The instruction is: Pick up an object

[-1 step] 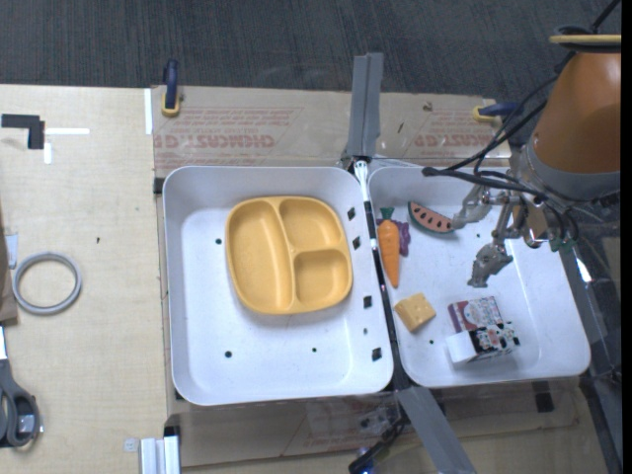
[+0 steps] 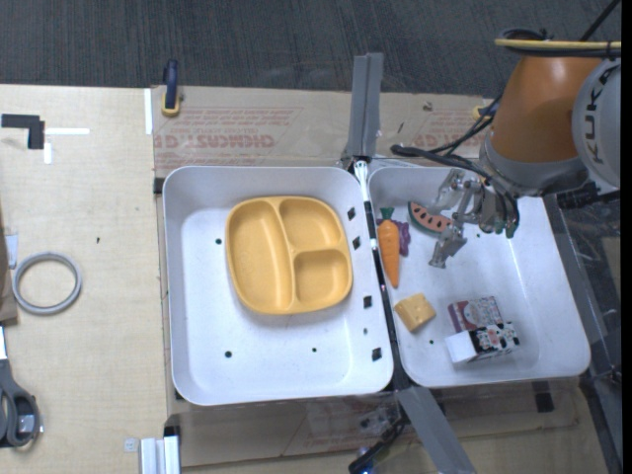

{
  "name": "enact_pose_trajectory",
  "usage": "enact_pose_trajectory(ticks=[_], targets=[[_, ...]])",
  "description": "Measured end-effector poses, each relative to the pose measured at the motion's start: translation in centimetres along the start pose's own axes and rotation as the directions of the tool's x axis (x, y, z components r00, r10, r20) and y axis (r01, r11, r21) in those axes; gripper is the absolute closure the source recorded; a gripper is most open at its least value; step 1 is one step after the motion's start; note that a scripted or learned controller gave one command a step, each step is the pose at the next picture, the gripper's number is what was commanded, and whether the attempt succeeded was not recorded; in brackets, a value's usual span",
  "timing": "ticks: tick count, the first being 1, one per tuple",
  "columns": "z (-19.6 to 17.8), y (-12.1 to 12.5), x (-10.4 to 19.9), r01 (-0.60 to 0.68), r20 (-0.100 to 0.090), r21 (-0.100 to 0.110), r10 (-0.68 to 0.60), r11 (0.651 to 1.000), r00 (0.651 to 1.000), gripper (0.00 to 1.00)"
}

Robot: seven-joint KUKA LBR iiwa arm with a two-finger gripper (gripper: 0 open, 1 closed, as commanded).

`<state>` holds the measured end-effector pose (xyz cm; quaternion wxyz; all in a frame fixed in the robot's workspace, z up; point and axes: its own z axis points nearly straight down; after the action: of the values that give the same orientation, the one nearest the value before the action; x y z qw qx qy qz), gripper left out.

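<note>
My gripper [image 2: 449, 227] hangs low over the back of the right bin [image 2: 553, 294], pointing left, and looks open. A watermelon slice [image 2: 429, 219], red with a green rind, lies on the bin floor just at its fingertips; its right end reaches into the gap between them, and I see no grip on it. An orange carrot [image 2: 390, 250] lies along the bin's left wall. A yellow cheese wedge [image 2: 415, 312] sits nearer the front. A small red, white and black box [image 2: 481, 329] rests at the front right.
The left bin [image 2: 197, 344] holds a yellow divided plate [image 2: 289, 255]. A grey divider bar [image 2: 363, 107] stands between the bins at the back. A grey tape ring [image 2: 44, 282] and scissors [image 2: 18, 413] lie on the bench at the left.
</note>
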<state>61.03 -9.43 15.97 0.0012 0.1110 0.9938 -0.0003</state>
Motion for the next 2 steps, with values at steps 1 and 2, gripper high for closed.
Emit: enact_pose_trajectory(ticks=[1,2], targets=[[6.6,-1.3,1.0,-0.52,-0.001,0.002,0.52,0.854,0.854,0.0],[6.8,-0.1,-2.3,-0.617,0.0,0.002,0.617,0.787,0.787,0.0]])
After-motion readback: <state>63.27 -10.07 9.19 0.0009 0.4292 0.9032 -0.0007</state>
